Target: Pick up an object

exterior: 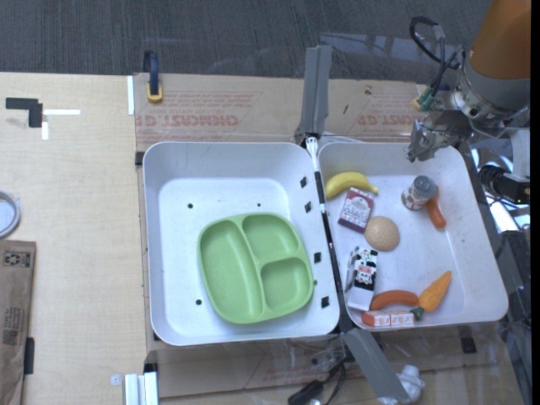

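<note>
Camera view: tool (419, 148) hangs over the right bin's (481, 226) far edge; finger spread cannot be told.
Nearest object: small can (417, 192) just below, an orange piece touching it.
Risk: the round can may slip or drag its neighbour.
Room: bare floor along the bin's right side; the wall crowds the far edge.

A small can (418, 192) lies tilted (orange carrot (435, 213) touching) in the right bin (472, 306).
</note>
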